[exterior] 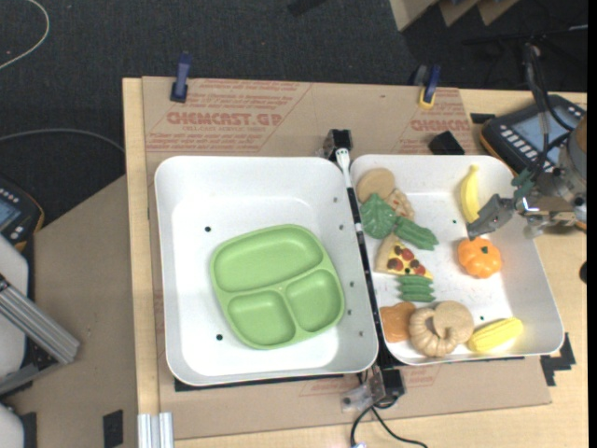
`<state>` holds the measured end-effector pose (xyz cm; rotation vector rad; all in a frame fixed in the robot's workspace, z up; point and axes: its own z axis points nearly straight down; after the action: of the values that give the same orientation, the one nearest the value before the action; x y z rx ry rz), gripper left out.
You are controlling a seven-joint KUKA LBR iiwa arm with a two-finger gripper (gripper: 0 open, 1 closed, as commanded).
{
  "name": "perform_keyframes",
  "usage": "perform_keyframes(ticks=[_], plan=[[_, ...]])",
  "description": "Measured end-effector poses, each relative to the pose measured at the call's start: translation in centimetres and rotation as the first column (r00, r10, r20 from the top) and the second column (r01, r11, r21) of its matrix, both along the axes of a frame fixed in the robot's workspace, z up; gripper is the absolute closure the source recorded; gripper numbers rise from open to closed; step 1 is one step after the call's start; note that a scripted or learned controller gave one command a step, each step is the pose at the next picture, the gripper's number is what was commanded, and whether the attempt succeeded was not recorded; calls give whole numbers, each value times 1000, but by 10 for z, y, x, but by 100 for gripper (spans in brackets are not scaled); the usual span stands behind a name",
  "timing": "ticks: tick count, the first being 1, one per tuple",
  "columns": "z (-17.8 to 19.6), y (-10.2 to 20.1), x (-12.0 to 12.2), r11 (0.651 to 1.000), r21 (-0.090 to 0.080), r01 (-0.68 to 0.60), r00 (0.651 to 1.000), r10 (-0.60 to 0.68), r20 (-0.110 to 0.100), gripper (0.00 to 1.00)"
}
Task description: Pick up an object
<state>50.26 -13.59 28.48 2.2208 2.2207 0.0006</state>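
You are looking down at a slant on a brown surface (280,110) that carries two shallow white bins side by side. The left bin (187,194) holds a green divided tray (277,286) with three compartments, lying flat near the middle.

The right bin (532,287) holds a scatter of toy food. Near its upper left corner lies a tan round cookie (376,183), and just below it a leafy green vegetable (392,222). Below that lies a pizza slice (404,259), then a green pea pod (415,289). Along the lower edge sit an orange piece (397,319), a tan pretzel (442,328) touching it, and a yellow lemon-like piece (496,334) to the right. A yellow banana (469,192) lies near the upper right, and an orange pumpkin (478,258) sits below it.

The arm reaches in from the right. Your claw (487,217) hangs over the right bin, between the banana and the pumpkin, just above the pumpkin. Its dark fingers (494,211) point left and down. You cannot tell from this view whether the claw is apart or together, and nothing is visibly held.
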Motion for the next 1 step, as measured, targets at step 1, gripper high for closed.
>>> perform_keyframes(ticks=[1], plan=[[-98,54,-26,1000,5,-4,1000,4,-12,0]])
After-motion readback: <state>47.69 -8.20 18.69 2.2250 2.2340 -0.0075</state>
